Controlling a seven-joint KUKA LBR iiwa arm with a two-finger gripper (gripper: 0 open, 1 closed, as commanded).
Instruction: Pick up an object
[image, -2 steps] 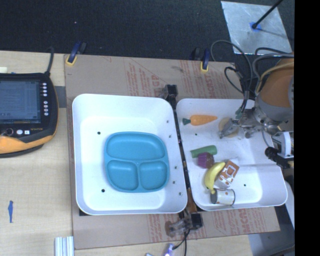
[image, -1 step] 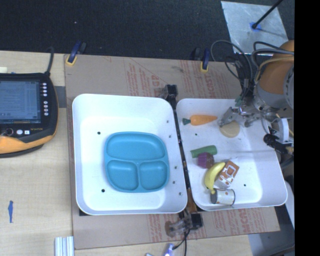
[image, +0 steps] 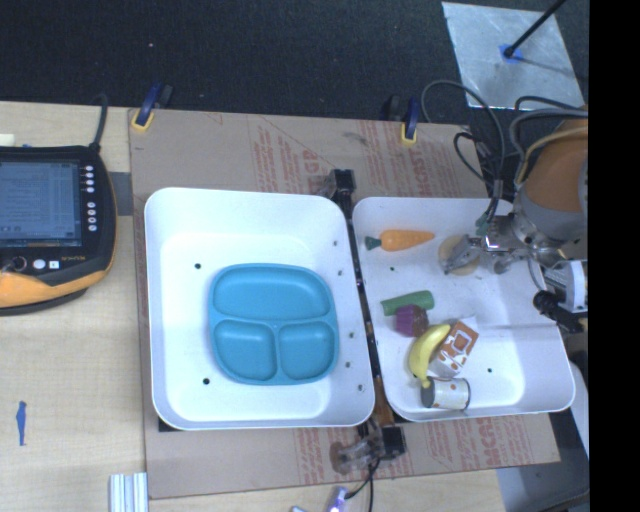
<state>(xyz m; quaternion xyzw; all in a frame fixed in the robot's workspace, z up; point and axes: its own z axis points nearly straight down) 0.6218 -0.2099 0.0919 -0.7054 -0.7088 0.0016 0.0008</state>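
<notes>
- Pale wood worktop (image: 70, 400), well left of the gripper (image: 462, 262).
- Brown cardboard sheet (image: 250, 150) on it, clamped at its far edge.
- Dark carpeted floor (image: 300, 50) beyond.
- Teach pendant (image: 50, 225) at far left.

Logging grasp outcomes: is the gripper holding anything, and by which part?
Nothing is seen held; the gripper hangs over the right bin, right of the carrot.

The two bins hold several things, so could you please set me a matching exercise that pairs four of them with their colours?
Things:
1. divided plate
2. carrot
3. banana
4. can

Colours:
A. yellow
B. silver
C. blue
D. orange

Pairs: 1-C, 2-D, 3-A, 4-B. The plate lies in the left bin; the other three lie in the right bin.
</notes>
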